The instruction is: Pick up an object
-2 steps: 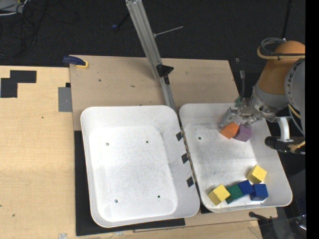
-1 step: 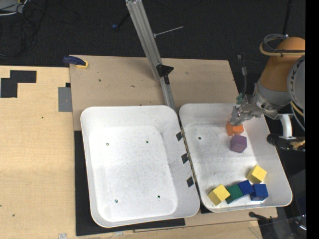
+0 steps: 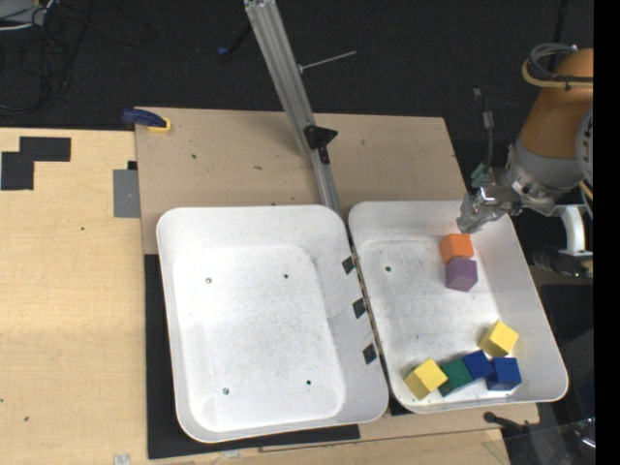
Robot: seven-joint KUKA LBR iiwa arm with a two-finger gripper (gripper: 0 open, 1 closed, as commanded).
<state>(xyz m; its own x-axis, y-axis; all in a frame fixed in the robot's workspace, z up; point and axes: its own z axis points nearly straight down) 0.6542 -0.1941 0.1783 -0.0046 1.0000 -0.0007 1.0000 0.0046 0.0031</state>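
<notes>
The gripper [image 3: 472,219] hangs over the right bin [image 3: 542,332] near its far edge, just above the orange cube [image 3: 457,247]; whether it is open or shut I cannot tell, and nothing shows in it. A purple cube [image 3: 461,274] touches the orange one on its near side. By the bin's near right corner lie two yellow cubes [image 3: 500,338], a green cube [image 3: 455,373] and two blue cubes [image 3: 505,372]. The left bin [image 3: 174,235] sits beside it.

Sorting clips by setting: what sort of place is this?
Probably a robotics lab bench: a robot arm reaches over two white bins, small coloured blocks lie in the right bin, and cables trail across the dark floor behind.
</notes>
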